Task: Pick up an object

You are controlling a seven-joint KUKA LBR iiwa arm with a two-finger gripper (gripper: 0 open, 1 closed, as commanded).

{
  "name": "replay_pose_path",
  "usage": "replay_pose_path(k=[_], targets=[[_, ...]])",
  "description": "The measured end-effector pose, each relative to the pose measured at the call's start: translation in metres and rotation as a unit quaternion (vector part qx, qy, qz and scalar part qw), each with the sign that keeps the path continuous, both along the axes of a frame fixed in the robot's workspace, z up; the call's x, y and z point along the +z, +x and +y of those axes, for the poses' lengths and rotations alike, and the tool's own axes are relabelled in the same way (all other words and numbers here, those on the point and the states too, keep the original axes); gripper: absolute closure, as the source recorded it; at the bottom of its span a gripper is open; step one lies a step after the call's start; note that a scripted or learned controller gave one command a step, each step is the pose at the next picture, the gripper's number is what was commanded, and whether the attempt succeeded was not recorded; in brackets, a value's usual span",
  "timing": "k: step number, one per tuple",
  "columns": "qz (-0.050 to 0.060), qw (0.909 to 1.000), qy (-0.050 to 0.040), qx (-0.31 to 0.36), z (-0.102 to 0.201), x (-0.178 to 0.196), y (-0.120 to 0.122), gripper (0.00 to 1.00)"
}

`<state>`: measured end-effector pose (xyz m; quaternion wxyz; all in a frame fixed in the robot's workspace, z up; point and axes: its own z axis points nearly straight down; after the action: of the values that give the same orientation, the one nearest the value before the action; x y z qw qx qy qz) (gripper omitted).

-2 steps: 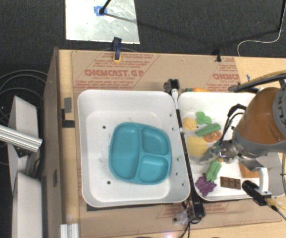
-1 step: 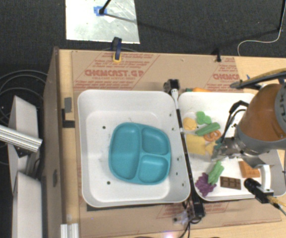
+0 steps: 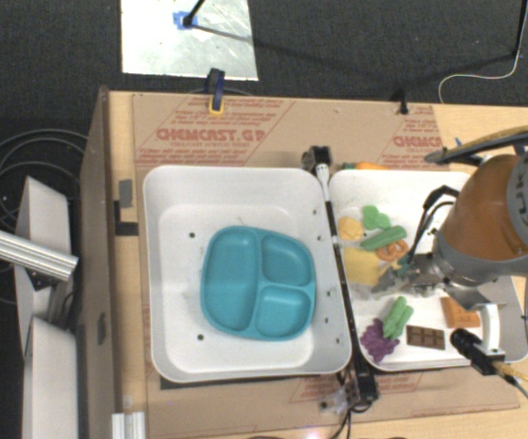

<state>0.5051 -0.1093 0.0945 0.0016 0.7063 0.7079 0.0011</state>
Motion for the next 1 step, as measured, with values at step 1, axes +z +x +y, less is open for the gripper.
replay_pose_path(k=[1], targets=[[-0.006, 1.0, -0.0017, 0.003, -0.0238, -0.0077, 0.1631, 0.0]])
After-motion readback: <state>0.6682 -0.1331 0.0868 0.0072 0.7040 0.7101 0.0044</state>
